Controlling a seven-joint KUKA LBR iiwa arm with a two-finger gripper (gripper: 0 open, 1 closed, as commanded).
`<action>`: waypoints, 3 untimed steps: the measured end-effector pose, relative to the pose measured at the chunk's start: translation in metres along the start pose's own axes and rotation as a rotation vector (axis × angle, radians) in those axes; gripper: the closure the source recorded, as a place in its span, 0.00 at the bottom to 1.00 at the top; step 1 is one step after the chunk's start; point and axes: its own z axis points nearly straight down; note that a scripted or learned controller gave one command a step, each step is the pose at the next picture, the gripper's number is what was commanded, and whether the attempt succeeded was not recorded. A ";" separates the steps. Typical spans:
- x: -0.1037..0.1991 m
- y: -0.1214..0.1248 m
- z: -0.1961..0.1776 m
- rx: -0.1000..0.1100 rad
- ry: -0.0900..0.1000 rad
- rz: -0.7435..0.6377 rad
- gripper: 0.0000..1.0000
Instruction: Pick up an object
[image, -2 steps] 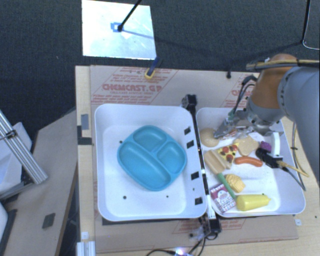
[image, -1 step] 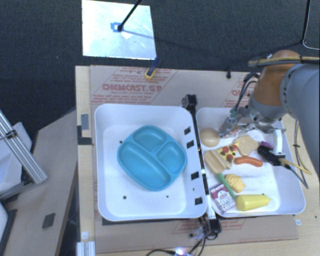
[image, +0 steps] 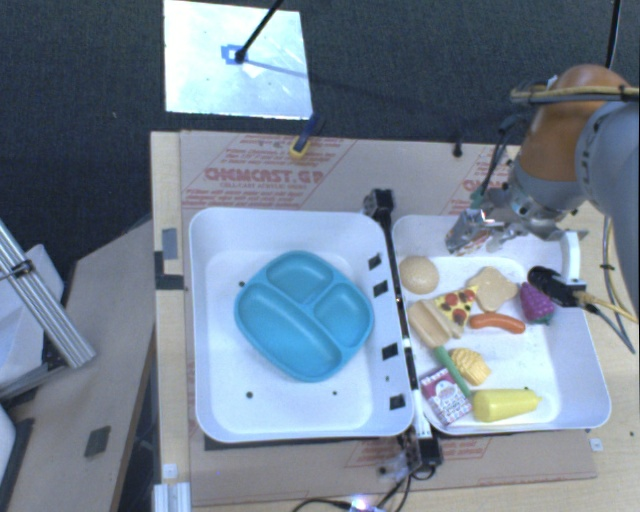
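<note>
The gripper (image: 468, 236) hangs over the far edge of the right bin (image: 590, 395), near that bin's far left corner, with the grey arm (image: 585, 140) and its orange band reaching in from the right. Nothing lies between its tips, and whether they stand wide or narrow I cannot tell from this slant.

The toy food is gathered in the right bin. Nearest the gripper is the round bread roll (image: 419, 273), which sits just toward the near side and slightly left of the tool, close to the divider between the bins. Beside it, further toward the near edge, lie the pizza slice (image: 457, 303), the toast slice (image: 492, 287) and the sausage (image: 496, 322), whose long axis runs across the bin from left to right. The purple grapes (image: 536, 303) rest toward the right edge. Along the near edge sit the corn cob (image: 470, 365), the red carton (image: 446, 395) and the yellow banana-like piece (image: 504, 404), also lying left to right.

The left bin (image: 215, 400) carries a blue divided plate (image: 303, 315).

Judging by position, the bread roll is the likeliest target: a short move toward the near edge, then a descent, should do
</note>
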 end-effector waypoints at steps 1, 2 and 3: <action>0.001 -0.006 -0.061 0.000 0.000 0.000 1.00; 0.001 -0.005 -0.067 0.003 0.000 0.000 1.00; 0.038 -0.031 -0.072 0.007 0.001 -0.002 1.00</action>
